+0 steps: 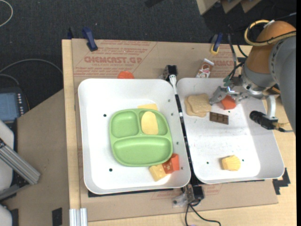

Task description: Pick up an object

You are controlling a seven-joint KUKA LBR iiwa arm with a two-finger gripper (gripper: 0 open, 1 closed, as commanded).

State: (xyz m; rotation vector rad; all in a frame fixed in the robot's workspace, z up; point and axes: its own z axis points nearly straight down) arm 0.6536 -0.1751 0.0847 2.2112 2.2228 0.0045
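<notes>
Over the right bin (263, 166), near its far edge, the end effector (225, 94) hung low with the grey arm (277, 60) reaching in from the right. An orange-red block (229, 103) sat right under its fingertips, touching or nearly touching them; whether the fingers were apart, together, or clamped on the block could not be told from this angle.

Just left of the block lay a tan slice of toy bread (197, 105), and a small brown chocolate bar (218, 118) lay just in front of it. A yellow chunk (231, 163) rested well apart from these, near the front of the same bin.

The left bin (91, 140) carried a green divided plate (140, 138) with a pale yellow piece (149, 123) in its upper right compartment. Another yellow piece (148, 107) peeked out behind the plate's far rim. At the plate's front right corner, a yellow wedge (158, 172) and an orange block (172, 164) lay touching each other.

On the table (117, 55) behind the bins stood a small carton (204, 69), and 2 blue clamps (89, 38) gripped the table's far edge.
</notes>
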